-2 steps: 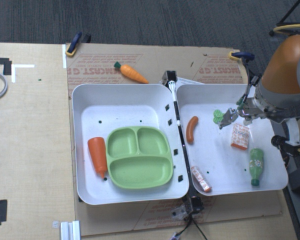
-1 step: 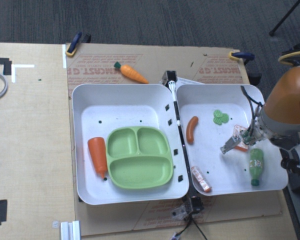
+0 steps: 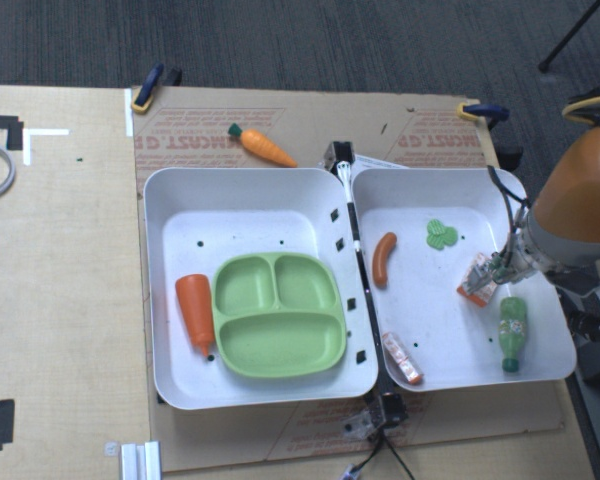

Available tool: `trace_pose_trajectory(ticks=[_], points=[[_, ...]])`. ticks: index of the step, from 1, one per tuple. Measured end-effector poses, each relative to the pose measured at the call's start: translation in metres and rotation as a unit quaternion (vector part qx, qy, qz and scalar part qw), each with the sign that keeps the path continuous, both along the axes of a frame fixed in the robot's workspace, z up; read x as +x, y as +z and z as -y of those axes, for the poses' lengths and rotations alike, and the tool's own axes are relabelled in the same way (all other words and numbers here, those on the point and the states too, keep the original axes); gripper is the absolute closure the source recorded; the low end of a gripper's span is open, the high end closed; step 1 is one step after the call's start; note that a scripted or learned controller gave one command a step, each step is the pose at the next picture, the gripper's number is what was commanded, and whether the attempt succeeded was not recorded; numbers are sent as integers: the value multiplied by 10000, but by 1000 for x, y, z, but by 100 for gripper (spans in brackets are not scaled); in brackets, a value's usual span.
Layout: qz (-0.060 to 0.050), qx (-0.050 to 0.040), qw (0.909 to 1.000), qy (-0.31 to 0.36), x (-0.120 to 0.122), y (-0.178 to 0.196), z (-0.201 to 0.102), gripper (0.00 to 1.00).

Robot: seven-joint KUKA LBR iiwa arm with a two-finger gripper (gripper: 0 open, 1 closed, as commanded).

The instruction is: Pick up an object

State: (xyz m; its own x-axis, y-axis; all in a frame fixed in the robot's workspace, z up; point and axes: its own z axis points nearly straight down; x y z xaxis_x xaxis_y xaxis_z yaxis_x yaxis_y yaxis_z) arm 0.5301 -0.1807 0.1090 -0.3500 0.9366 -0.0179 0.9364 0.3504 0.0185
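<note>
Orange-banded arm's tool (image 3: 493, 271) is low in the right white plastic bin (image 3: 430, 353), at a small red-white packet (image 3: 476, 282) beside the green plastic bottle (image 3: 512, 332); its opening I cannot tell, and nothing looks lifted yet

Two shallow white plastic bins (image 3: 170, 298) on brown printed cardboard (image 3: 310, 128). Light green three-section plate (image 3: 278, 313); orange-red cylinder (image 3: 194, 311); orange carrot with green top (image 3: 263, 145); reddish-brown sausage (image 3: 383, 260); green clear bottle (image 3: 512, 333); green leafy piece (image 3: 441, 234).
</note>
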Motion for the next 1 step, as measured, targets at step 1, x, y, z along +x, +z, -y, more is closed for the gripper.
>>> trace_pose_trajectory(ticks=[1], points=[[-99,63,9910,-1337,-34,130,-66,100]])
